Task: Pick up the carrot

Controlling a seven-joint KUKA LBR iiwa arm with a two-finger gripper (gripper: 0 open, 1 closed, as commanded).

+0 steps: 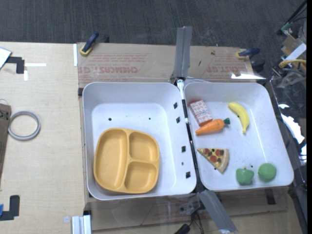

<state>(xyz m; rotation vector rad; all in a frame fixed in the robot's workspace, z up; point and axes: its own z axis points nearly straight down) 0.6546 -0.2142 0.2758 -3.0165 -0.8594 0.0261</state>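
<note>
Orange with a green stub at its right end, the carrot [210, 126] lies tilted in the right bin [278, 130], near that bin's left wall. We record it just below a red-and-white packet [200, 112], above a pizza slice [215, 157] and left of a banana [240, 116]. Red print on the cardboard [136, 65] behind the bins reads upside down; we cannot make it out with certainty.
</note>
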